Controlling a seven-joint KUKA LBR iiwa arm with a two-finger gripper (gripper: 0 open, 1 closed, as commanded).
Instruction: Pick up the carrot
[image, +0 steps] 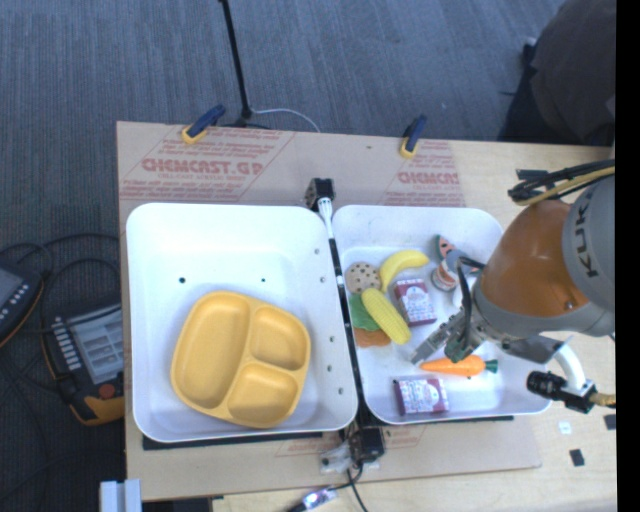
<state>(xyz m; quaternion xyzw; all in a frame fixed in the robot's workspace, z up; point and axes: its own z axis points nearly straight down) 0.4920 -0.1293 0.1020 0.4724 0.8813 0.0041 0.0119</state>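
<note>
The carrot (453, 367), orange with a small green top at its right end, lies flat in the right bin (487, 404) near the front wall. My gripper (446, 346) hangs low directly over the carrot's middle, just behind it in the view and close to touching it. The arm's orange band and grey wrist cover the bin's right half. The carrot still rests on the bin floor.
Behind and left of the carrot, the right bin holds a corn cob (385, 314), a banana (402, 263), a cookie (361, 273) and a purple packet (413, 300). Another packet (424, 396) lies in front. A yellow divided plate (240, 358) sits in the left bin (200, 235).
</note>
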